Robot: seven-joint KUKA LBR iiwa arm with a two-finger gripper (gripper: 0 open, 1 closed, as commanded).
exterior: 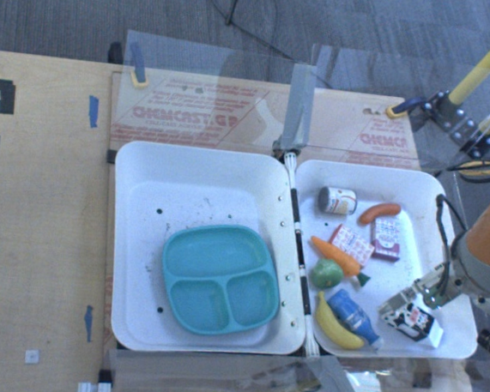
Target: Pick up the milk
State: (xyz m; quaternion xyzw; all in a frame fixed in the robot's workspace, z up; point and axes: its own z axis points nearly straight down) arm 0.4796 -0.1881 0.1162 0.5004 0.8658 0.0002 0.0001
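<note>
- milk carton lies flat at near-right corner of right bin, black-and-white print up
- gripper directly over its left end; finger spread hard to read, grasp can't tell
- nearest clutter: blue bottle and banana to the left, apart from carton

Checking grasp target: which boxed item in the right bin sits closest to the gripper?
The black-and-white milk carton, lying at the bin's lower right directly under the gripper. The maroon box and red-checked box lie farther up, mid-bin.
</note>
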